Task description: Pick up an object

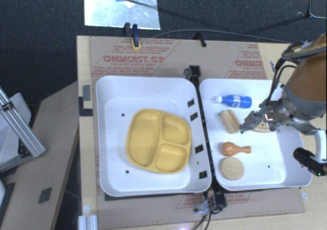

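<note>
Objects: blue bottle [235, 101], tan block [229, 121], orange gourd-shaped toy [235, 148], round beige disc [232, 168], all lying loose.
Right bin [276, 173]: holds those four.
Left bin [110, 137]: yellow divided tray [158, 141].
Jaws [259, 121]: low over right bin beside block; opening, grip cannot tell.

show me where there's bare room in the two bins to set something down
Right bin: bare floor right of the round disc and orange pear-shaped piece. Crowded among the blue bottle, wooden block and gripper. Left bin: only strips around the yellow tray.
</note>
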### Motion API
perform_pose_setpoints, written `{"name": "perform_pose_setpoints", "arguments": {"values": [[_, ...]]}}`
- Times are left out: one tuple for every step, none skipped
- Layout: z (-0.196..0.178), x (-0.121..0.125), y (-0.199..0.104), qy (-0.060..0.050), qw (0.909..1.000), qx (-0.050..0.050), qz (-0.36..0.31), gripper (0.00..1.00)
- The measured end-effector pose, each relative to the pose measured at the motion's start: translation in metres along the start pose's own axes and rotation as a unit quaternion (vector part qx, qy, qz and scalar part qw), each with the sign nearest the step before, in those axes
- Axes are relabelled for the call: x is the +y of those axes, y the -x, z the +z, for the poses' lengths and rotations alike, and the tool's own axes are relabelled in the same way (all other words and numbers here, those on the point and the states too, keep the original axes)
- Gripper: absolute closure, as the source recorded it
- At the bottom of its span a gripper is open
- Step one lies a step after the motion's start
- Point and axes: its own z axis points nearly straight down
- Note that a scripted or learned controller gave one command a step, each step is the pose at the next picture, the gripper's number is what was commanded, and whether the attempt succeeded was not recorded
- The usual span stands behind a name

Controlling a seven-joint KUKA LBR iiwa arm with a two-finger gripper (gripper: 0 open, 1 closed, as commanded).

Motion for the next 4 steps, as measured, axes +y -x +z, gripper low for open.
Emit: {"name": "perform_pose_setpoints", "arguments": {"values": [[0.054,0.01,0.003,-0.002,1.0,0.0,0.001,0.0],[0.097,0.014,0.005,-0.002,1.0,0.001,0.001,0.0],[0.138,0.015,0.003,-0.002,1.0,0.0,0.001,0.0],[0.126,0.016,0.004,0.0,1.0,0.0,0.001,1.0]]}}
